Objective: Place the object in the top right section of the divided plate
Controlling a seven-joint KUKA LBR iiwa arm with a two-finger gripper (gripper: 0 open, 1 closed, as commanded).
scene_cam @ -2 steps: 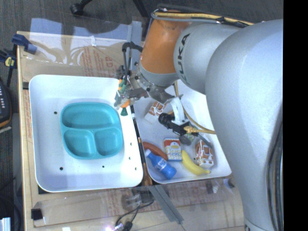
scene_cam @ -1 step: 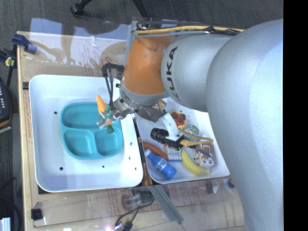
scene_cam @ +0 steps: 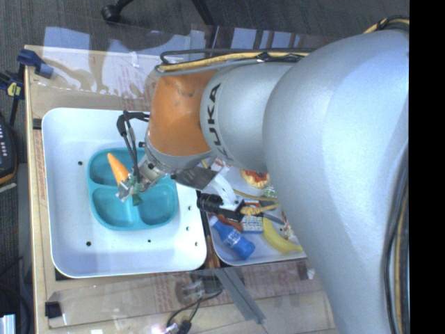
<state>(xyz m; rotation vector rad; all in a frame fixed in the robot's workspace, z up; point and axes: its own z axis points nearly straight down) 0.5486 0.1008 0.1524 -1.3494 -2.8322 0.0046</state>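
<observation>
Small orange carrot-shaped toy, lying slantwise in the compartment of the turquoise divided plastic plate nearest the view's upper left, inside the left shallow white bin. Arm's grey metal gripper right at the toy's lower end, touching or just beside. Open or clenched: cannot tell. Probably light, stiff and smooth, so somewhat slippery; tapered, hence prone to squirting out. Best taken across the thicker middle, not the narrow tip.

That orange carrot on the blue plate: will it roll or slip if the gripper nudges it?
The carrot looks tapered and rounded, so it would probably pivot or roll rather than slide straight. Its smooth, toy-like surface suggests it is stiff, light and maybe slippery. The divided plate has raised ridges that should contain it.
</observation>
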